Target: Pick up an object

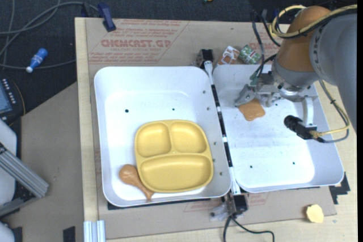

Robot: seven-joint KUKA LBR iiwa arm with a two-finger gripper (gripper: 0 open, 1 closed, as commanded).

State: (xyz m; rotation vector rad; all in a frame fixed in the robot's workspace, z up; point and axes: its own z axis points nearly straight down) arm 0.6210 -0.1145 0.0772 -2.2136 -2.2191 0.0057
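Note:
A small tan, bread-like piece point(253, 111) lies on the floor of the right bin point(283, 167), in its far left part. My gripper point(258, 97) hovers right over the piece's far edge, and the grey arm with its orange band reaches in from the right. In the left bin point(113, 93) a yellow divided plate point(173, 155) sits near the front. A tan toy drumstick point(134, 177) lies against the plate's front left edge.
Behind the right bin on the bench lie a small packet point(229, 54) and a green can point(248, 53), with a black item point(205, 56) beside them. A blue clip point(105, 16) sits at the bench's far left; a yellow chunk point(313, 213) at front right.

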